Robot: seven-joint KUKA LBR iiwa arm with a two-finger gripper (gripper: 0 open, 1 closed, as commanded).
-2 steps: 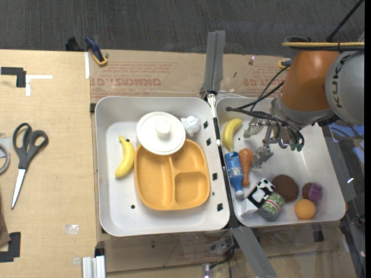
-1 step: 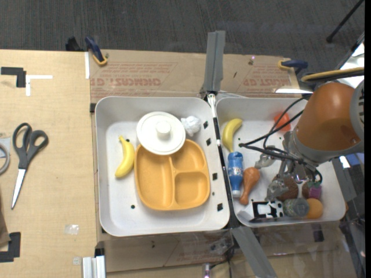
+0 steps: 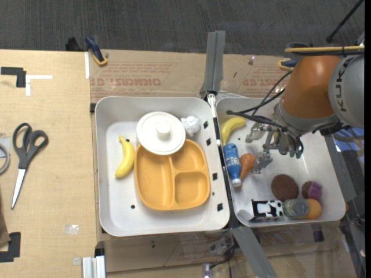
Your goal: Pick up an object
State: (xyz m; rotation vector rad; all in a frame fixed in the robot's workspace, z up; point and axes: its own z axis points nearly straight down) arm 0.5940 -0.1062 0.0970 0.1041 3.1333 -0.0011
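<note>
A: Where's the gripper (image 3: pixel 268 155) right now?

B: Over the right bin (image 3: pixel 330 210), hanging low above its bare middle floor. I judge it's set there because several small things lie close around that spot. Nothing sits between the fingers, and I can't tell if they're apart or together; the metal parts blur into each other.

A: So what's nearest to grab?

B: The carrot (image 3: pixel 247 165) lies just beside the fingertips, on their left, with the blue bottle (image 3: pixel 232 163) touching or nearly touching its far side. The brown disc (image 3: pixel 284 186) sits just below the gripper. Any of the 3 would do as the object.

A: And room to move?

B: Tight on the left: the bottle lies along the wall shared by the 2 bins, so a finger closing there could jam against it. The banana (image 3: pixel 231 128) curls into the upper left corner, also close to the rim. Along the front edge, a black-and-white toy (image 3: pixel 265 209), a greenish can (image 3: pixel 297 208), an orange ball (image 3: pixel 313 208) and a purple cup (image 3: pixel 312 189) are crowded together.

A: Best bet?

B: Likely the carrot or the disc; both have bare floor on at least 1 side. The left bin (image 3: pixel 104 172), with its yellow tray (image 3: pixel 171 181), is well apart.
</note>
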